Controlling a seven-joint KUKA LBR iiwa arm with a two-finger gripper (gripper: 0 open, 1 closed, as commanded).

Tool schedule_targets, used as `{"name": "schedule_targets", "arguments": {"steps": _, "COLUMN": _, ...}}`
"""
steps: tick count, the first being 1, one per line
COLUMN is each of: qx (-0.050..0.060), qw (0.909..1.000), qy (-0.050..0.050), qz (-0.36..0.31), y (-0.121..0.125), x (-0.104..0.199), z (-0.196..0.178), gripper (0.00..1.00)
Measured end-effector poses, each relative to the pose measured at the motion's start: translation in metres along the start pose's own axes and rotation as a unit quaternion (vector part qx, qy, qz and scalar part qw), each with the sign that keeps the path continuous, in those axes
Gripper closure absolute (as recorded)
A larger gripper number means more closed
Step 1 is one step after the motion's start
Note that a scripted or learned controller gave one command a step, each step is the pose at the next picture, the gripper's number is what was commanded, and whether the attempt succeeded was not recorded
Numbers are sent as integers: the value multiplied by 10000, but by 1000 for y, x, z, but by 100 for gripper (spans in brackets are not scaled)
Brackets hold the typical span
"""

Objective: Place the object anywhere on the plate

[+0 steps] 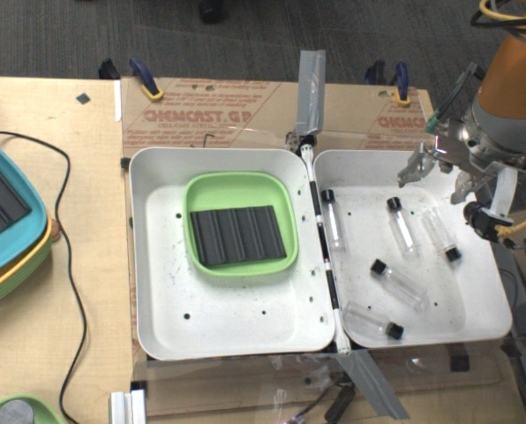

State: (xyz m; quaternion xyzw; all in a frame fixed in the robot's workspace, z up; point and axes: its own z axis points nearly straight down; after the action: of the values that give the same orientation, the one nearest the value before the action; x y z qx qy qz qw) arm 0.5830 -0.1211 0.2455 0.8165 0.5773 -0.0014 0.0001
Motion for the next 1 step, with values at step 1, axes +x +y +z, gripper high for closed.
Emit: {"name": "schedule_targets", "arguments": {"steps": 1, "qx": 6, "qw": 9899, "qy": -3, "qz": 1419, "y": -12, "x": -7, "z": -34, "gripper": 0}}
